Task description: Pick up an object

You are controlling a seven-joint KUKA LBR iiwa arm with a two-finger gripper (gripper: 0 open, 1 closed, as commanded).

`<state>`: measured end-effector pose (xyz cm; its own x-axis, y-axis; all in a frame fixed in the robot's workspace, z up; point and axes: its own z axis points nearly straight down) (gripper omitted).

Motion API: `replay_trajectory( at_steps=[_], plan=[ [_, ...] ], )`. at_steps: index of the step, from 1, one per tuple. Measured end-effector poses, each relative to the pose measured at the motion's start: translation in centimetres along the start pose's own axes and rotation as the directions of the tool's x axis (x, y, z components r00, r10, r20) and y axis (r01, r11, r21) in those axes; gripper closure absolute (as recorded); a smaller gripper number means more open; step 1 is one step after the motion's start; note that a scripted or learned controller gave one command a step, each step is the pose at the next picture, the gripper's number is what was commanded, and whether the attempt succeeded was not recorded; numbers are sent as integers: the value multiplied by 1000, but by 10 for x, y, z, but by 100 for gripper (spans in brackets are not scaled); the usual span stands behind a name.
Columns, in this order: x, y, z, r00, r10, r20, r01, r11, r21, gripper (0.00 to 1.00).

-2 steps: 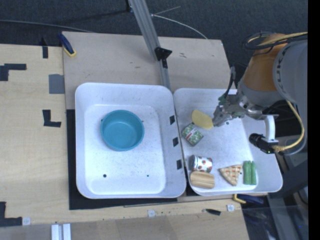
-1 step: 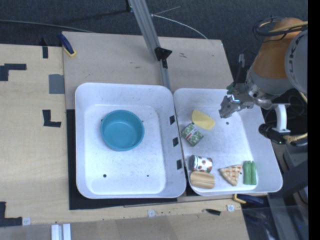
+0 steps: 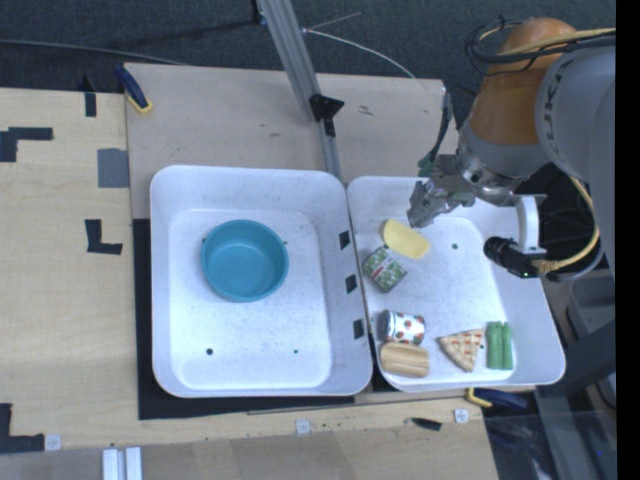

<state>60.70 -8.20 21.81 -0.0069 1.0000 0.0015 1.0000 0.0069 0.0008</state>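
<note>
My gripper (image 3: pixel 424 211) hangs over the back of the right bin (image 3: pixel 470 288), just above and right of a yellow lump (image 3: pixel 405 239). Whether anything sits between the fingers is not visible. Below the yellow lump lies a green patterned packet (image 3: pixel 384 268). Near the bin's front sit a small can with a red and white label (image 3: pixel 401 326), a tan bread roll (image 3: pixel 403 360), a pizza slice (image 3: pixel 462 349) and a green stick-like piece (image 3: pixel 498 345).
The left bin (image 3: pixel 250 368) holds a blue bowl (image 3: pixel 245 259). A grey metal pole (image 3: pixel 295 58) slants down to the bins' shared back edge. The arm's grey body and orange band (image 3: pixel 515 93) loom over the right bin's back right corner.
</note>
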Motion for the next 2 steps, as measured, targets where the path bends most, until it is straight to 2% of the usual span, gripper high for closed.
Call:
replay_trajectory(
  at_steps=[1, 2],
  plan=[
    [48, 13, 5, 1000, 1, 0, -1, 1000, 2, 100],
    [106, 9, 2, 1000, 0, 0, 0, 1000, 3, 100]
  ],
)
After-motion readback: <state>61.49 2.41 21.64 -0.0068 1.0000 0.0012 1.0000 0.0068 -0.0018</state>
